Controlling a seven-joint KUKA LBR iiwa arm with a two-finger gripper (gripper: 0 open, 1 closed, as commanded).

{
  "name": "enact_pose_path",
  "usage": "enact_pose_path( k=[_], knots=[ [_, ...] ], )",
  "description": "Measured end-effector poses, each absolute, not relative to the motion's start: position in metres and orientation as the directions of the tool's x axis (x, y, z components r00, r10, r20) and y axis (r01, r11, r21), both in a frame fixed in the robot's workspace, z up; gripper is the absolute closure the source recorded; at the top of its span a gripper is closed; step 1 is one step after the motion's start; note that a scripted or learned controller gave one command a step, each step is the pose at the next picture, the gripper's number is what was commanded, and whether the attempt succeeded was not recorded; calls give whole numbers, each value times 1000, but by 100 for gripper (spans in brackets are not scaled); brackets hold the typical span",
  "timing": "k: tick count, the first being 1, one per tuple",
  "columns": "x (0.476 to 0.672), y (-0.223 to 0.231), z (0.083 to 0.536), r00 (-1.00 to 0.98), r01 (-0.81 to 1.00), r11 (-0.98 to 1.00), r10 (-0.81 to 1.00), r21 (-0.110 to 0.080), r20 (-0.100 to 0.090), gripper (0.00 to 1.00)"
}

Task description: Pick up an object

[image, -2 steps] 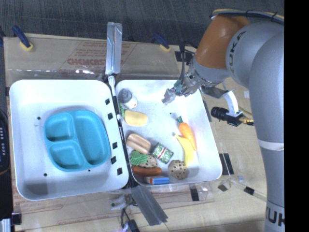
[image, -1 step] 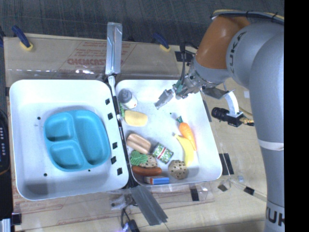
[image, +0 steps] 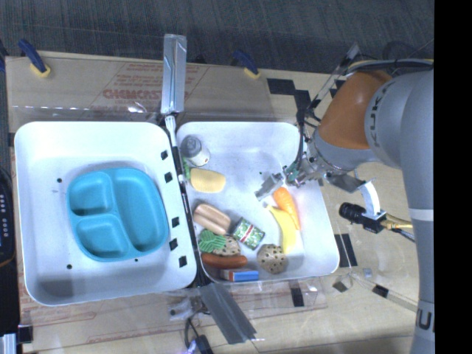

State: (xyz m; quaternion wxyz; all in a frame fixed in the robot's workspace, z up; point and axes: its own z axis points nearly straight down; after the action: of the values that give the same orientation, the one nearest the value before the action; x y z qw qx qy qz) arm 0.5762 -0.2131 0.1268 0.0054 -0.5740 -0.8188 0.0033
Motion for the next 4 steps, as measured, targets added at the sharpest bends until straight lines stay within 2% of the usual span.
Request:
enact_pose_path(
  k=[1, 2, 3, 4],
  knots=[
    [579, -211, 136, -346, 938, 346, 938, -11, 7, 100],
    [614, -202, 136, -528, 849, 528, 849, -2, 1, 100],
    [614, -202, 136, -527, 850, 527, 850, -2, 1, 0],
    [579, -209, 89, -563, 826, 563, 826, -4, 5, 0]
  ],
)
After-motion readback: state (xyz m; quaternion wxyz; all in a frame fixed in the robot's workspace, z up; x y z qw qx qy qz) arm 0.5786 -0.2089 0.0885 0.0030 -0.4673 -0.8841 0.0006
